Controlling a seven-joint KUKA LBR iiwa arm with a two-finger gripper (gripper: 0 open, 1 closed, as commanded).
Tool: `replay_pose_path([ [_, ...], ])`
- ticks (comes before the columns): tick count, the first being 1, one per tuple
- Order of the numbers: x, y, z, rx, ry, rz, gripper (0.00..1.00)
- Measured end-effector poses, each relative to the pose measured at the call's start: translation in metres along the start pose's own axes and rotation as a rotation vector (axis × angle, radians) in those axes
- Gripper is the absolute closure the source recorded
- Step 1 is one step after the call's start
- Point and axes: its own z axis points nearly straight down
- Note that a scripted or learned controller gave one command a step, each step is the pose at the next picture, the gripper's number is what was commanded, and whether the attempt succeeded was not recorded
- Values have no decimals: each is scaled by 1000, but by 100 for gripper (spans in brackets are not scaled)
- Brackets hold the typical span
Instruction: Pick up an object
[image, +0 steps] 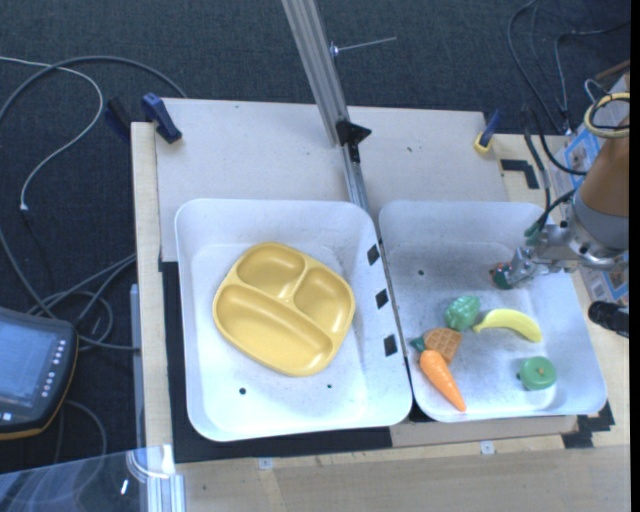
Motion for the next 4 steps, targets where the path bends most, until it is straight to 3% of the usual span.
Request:
replay_pose_path([
  [2,3,4,-76,-4,-3,0,100],
  [4,112,42,-85,-1,0,-6,100],
])
